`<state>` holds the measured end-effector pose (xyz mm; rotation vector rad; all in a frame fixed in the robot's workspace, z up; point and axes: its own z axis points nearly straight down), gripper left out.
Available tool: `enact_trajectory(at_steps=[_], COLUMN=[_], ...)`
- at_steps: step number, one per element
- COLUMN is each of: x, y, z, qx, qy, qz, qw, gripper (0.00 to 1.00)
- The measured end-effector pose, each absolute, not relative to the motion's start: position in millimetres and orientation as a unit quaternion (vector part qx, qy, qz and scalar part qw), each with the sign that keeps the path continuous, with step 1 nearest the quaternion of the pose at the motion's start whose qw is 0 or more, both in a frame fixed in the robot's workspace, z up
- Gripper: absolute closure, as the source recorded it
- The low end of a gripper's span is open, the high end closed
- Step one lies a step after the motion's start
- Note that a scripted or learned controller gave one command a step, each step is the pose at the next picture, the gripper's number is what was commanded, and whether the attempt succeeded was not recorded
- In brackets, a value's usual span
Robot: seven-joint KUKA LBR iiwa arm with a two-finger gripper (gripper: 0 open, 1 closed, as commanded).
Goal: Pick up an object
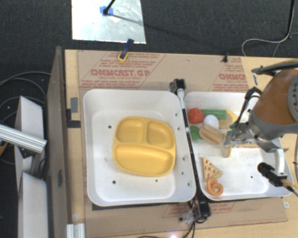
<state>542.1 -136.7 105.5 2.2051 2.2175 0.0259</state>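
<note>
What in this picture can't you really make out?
- Gripper, camera view: too small and blurred to tell open from shut.
- Green item: tomato and egg cover part of it.
- Arm: cut off by the right edge.
- Pretzel: too small for detail.

Dark carpet floor (30,29) all around, a shiny metal sheet (108,14) lying up top, cables (268,43) trailing right, brown cardboard (139,68) covering the table.
</note>
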Motion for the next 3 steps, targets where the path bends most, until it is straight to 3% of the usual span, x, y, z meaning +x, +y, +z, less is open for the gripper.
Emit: enact_trajectory(at_steps=[1,2,3], x=[533.1,531.7,543.4], y=[-138,-137,-131], z=[210,203,80], qx=[0.706,0.706,0.707], qy=[0.709,0.708,0.708], qz=[0.0028,0.0006,0.0009], qw=[0.005,0.001,0.001], gripper=[1.00,0.00,0.00])
